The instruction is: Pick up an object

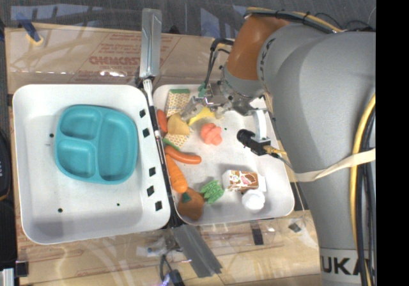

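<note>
Reaching in from the right, the arm sets its jaws (206,100) low over the far end of the right bin (281,205), directly above a yellow toy banana (203,114) that lies just beneath and slightly nearer the camera, its long axis running roughly left to right. Whether the jaws are parted or clenched I cannot tell (the wrist hides them). An orange-pink toy (211,133) sits just beside the banana.

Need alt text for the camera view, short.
A grey arm reaches from the right, its gripper low over toy food in the back of the right bin: a hot dog, carrot, broccoli and milk carton. The left bin holds a teal divided plate.
</note>
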You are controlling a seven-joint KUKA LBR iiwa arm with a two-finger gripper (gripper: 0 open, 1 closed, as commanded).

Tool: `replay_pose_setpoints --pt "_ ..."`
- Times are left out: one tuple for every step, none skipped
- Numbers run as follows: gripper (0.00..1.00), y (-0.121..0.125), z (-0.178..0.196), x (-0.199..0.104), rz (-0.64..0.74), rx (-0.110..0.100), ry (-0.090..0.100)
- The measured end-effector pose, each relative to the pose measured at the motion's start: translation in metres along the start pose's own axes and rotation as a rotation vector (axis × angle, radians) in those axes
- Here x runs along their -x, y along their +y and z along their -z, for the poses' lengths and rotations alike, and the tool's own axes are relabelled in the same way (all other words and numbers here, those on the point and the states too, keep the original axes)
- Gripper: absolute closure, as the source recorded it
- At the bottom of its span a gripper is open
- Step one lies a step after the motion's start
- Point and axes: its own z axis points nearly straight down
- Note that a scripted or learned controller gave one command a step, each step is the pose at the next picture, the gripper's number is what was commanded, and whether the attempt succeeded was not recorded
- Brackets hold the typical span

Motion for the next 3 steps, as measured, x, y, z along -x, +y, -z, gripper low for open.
replay_pose_setpoints --pt "0.00 -0.002 -0.002 0.024 0.231 -0.011 0.005" --pt "1.00 0.000 0.011 0.024 0.235 -0.006 0.002" --pt "1.00 0.001 0.109 0.005 0.414 0.001 0.004"
